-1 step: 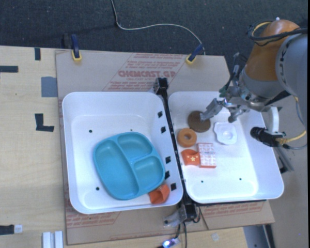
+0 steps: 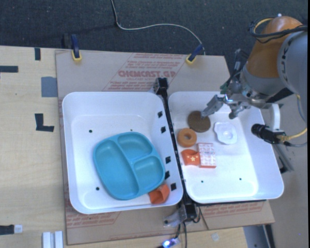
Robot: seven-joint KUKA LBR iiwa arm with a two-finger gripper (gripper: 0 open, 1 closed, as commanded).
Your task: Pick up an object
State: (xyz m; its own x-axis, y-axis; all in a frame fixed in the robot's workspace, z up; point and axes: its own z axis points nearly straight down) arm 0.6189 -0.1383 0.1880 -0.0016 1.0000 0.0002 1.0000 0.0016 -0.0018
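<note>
The right bin (image 2: 258, 187) holds a brown round disc (image 2: 198, 121), a glazed doughnut (image 2: 186, 137), an orange block (image 2: 190, 157), a white packet with red print (image 2: 206, 154) and a small white lid-like piece (image 2: 225, 134). My gripper (image 2: 223, 107) hangs over the bin's upper part, just right of the brown disc and above the white piece. Its two fingers are spread apart, one reaching toward the disc, and nothing sits between them.
The left bin (image 2: 75, 112) carries a blue divided plate (image 2: 129, 164) and an orange cup-like object (image 2: 159, 194) at its lower right corner. A black divider (image 2: 168, 133) runs between the bins. A cable (image 2: 144, 27) trails across the back.
</note>
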